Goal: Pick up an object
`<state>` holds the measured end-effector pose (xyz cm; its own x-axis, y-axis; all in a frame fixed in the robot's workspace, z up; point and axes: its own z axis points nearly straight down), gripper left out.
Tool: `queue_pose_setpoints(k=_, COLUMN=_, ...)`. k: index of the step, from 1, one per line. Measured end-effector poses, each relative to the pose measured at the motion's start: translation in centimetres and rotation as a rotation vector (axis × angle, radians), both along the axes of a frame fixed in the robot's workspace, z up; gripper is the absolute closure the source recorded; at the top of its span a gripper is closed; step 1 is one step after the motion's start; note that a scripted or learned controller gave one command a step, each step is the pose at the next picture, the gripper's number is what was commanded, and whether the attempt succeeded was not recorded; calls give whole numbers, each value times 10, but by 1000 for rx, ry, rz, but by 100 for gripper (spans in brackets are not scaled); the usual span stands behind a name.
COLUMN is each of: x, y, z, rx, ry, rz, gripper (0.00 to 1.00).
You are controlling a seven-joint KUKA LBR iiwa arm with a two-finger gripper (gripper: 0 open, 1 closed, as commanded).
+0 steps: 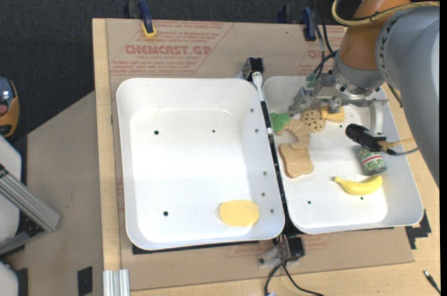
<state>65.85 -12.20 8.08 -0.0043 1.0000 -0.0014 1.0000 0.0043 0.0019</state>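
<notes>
My gripper (pixel 312 100) is low over the back left part of the right bin (pixel 398 207), on the grey arm with the orange band. Right below it lie a brown cookie (pixel 312 121) with dark spots and a small yellow piece (pixel 334 116). A green item (pixel 280 122) rests against the bin's left wall. In front of these lies a tan bread-shaped piece (pixel 296 159). A yellow banana (pixel 360 184) and a green can (pixel 372 161) with a black top sit at the bin's right. The gripper's body hides whatever is under it.
A pale yellow round object (pixel 239 213) lies near the front right corner of the left bin (pixel 140 169). A black divider strip (pixel 268 141) runs between the bins. Both bins sit on a cardboard sheet (pixel 174 47) held by clamps at the back.
</notes>
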Motion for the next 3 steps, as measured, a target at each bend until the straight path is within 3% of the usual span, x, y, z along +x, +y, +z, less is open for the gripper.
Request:
queue_pose_setpoints(k=1, x=-26, y=16, z=6, rx=-8, ry=-1, rz=-6, gripper=0)
queue_pose_setpoints(k=2, x=-24, y=18, z=18, rx=-2, ry=-6, rz=-6, gripper=100)
queue_pose_setpoints(k=3, x=-79, y=4, z=3, rx=2, ry=9, rz=-8, gripper=100)
